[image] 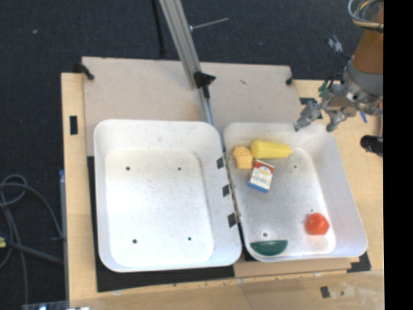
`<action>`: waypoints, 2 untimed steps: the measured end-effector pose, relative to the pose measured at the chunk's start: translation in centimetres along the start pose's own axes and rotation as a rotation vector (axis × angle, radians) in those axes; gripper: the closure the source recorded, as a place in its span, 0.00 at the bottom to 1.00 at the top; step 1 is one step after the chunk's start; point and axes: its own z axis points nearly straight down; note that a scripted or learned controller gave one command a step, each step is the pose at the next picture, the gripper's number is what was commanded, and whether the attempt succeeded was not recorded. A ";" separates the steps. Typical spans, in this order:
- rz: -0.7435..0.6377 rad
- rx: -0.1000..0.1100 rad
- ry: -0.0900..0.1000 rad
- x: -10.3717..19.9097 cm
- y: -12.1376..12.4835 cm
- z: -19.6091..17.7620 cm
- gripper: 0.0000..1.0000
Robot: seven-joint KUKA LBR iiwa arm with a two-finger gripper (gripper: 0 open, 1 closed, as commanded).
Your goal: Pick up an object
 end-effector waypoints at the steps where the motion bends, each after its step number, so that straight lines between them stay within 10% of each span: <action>1: -0.003 -0.002 -0.001 0.5 -0.1 4.4 0.00; 2: -0.001 -0.003 -0.001 0.8 -0.9 9.1 0.00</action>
